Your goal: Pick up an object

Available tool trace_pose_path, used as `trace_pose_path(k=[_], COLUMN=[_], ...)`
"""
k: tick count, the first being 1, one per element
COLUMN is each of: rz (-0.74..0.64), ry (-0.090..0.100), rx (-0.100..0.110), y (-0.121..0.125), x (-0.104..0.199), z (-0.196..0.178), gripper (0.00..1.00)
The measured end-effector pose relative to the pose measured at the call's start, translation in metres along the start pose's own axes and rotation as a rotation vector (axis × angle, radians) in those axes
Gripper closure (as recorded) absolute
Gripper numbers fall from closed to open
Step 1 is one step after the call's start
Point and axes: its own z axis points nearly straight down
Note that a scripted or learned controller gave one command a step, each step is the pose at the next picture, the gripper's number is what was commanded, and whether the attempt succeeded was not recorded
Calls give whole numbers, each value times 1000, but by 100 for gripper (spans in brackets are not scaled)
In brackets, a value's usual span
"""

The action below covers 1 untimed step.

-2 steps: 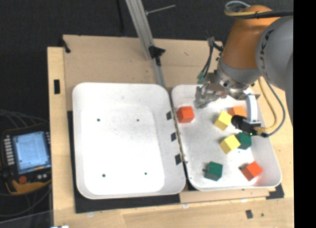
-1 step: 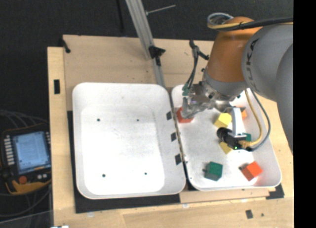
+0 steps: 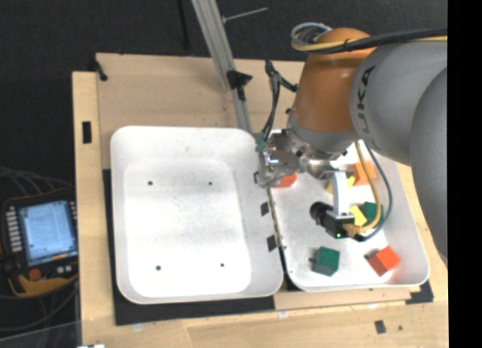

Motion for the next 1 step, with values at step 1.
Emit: trace_pose_path(k=[1], rz=[1], ry=[-1], rx=[2], y=[-27], x=[46], z=[9], gripper=[100])
